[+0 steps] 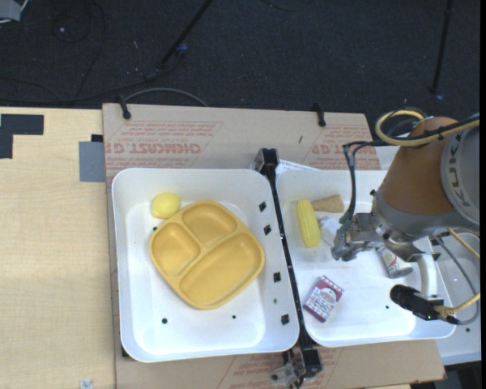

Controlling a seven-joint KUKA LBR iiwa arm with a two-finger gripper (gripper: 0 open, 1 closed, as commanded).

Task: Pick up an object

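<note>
Right now I see my claw [346, 246] low in the right bin [364, 331]; how its jaws stand, I cannot tell. Just beside it lies a corn cob [309, 222]; nearer me, a pink carton [322, 298].

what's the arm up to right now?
The arm's gripper is low in the right bin, beside the corn cob, with nothing visibly held. A small pink carton lies nearer the front. In the left bin, the yellow divided plate and a lemon sit untouched.
</note>
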